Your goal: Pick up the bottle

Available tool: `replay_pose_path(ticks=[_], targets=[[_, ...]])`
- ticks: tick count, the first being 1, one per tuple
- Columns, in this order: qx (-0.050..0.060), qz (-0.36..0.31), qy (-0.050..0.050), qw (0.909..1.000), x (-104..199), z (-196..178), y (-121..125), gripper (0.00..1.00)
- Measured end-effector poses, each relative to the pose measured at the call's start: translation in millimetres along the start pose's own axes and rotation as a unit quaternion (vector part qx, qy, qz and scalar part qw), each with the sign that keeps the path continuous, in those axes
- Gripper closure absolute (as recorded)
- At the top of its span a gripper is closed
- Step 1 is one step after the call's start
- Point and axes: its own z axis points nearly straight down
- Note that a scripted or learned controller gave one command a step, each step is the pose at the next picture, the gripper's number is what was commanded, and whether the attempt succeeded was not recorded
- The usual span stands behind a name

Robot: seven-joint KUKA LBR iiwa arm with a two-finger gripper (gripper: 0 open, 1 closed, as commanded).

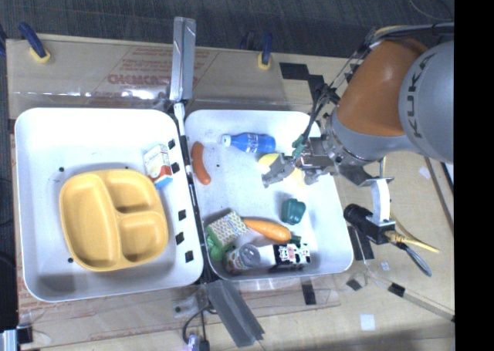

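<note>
Along the bottom edge of the right bin (340, 261), nearest the camera, a cluster lies packed together: a patterned green-and-white packet (226, 227), a small clear jar (245, 255) on its side, a black-and-white toy (291, 254) and an orange carrot (267, 228) lying across just above them. A little higher in the frame sits a small dark-green pepper-like piece (292, 210), apart from the cluster.

Above that, right of centre, hangs the gripper (287, 170), reaching in from the grey arm (386, 102) with its orange band. Its fingers look spread apart with nothing between them, one tip pointing down-left at bare bin floor and the other close to a small yellow object (268, 161).

Farther up, near the top of the right bin, the blue bottle (248, 142) lies on its side, white cap toward the left, body touching the floor. It sits just up and left of the gripper, near but not between the fingers. A red sausage (201, 163) lies by the bin's left wall.

Judged from this, the pick has not been made: the bottle rests untouched, and aligning over it, closing and lifting all remain.

At the left of the frame, the other bin (31, 187) bears a yellow divided tray (114, 218) and a small carton (157, 163).
</note>
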Motion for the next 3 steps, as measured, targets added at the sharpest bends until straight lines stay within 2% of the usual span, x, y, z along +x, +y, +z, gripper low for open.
replay_pose_path(ticks=[1,2,3], targets=[[-0.001,-0.109,0.000,0.9940,34,-30,-43,0.00],[-0.001,-0.050,-0.001,0.9987,-33,-56,74,0.00],[0.000,0.000,0.000,1.0000,10,88,102,0.00]])
